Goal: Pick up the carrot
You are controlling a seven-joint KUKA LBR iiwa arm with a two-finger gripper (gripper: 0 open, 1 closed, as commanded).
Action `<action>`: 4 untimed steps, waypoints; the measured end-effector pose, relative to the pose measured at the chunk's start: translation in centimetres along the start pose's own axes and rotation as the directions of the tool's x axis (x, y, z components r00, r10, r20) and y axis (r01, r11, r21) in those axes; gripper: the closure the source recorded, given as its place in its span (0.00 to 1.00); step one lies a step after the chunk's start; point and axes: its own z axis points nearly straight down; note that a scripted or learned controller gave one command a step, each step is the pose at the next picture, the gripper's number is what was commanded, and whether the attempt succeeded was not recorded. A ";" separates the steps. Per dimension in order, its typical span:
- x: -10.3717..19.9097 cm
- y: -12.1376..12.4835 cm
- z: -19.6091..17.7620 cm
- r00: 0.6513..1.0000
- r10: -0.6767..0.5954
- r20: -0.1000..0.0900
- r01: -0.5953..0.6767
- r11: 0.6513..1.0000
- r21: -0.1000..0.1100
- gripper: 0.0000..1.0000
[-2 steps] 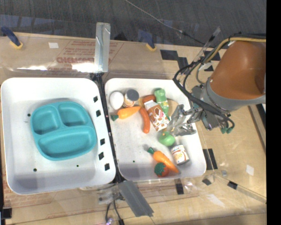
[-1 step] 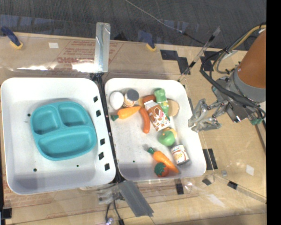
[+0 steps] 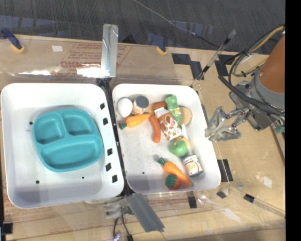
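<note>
Right of the bin [image 3: 206, 149], end effector [image 3: 216, 128] hovers, carrot [image 3: 137, 120] inside

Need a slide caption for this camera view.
Pincer hovers beside the right bin, carrot lying untouched among toy food.

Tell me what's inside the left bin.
The left bin holds one teal divided plate, with nothing visible in its three compartments. Whatever lies beneath the plate is covered.
</note>
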 end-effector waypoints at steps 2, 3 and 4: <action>-1.7 1.1 17.4 0.963 -0.271 -0.005 0.271 0.963 -0.014 0.00; -0.9 4.5 22.9 0.900 -0.437 -0.001 0.437 0.900 -0.008 0.00; -1.2 4.6 21.9 0.895 -0.446 0.001 0.446 0.895 -0.006 1.00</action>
